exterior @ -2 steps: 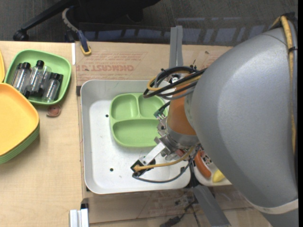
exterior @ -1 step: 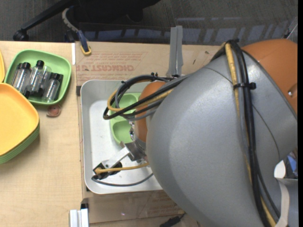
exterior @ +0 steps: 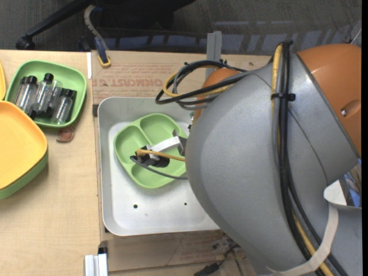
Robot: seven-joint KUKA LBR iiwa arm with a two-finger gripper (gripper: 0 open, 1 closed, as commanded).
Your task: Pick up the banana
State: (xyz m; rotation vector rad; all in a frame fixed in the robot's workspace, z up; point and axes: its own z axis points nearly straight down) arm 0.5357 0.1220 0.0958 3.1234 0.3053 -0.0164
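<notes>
— Where was the banana?

— I could not tell. The grey arm [exterior: 259, 165] came in from the right and covered the right part of the white bin [exterior: 115, 211], along with anything lying under it.

— And the tool, open or closed?

— I could not tell that either. The tool [exterior: 181, 145] appeared to sit at the right rim of the green plate [exterior: 129, 140], but the arm's body hid nearly all of it.

— What lay in the bin, then?

— The green plate, divided into sections, sat in the upper middle of the bin. A black spoon [exterior: 150, 158] lay on it, with a thin wooden stick [exterior: 164, 153] across the spoon and a white strip [exterior: 164, 144] just above.

— What else was on the table?

— To the left, on the wooden table [exterior: 52, 223], stood a green tray [exterior: 49, 94] holding small bottles with black caps. Below the tray, at the left edge, was a stack of yellow plates [exterior: 20, 148]. A sheet of cardboard [exterior: 132, 76] lay under the bin's far side.

— And the arm itself?

— Black and yellow cables [exterior: 190, 82] looped above the bin near the wrist, and the orange band [exterior: 336, 85] was at the upper right.
</notes>
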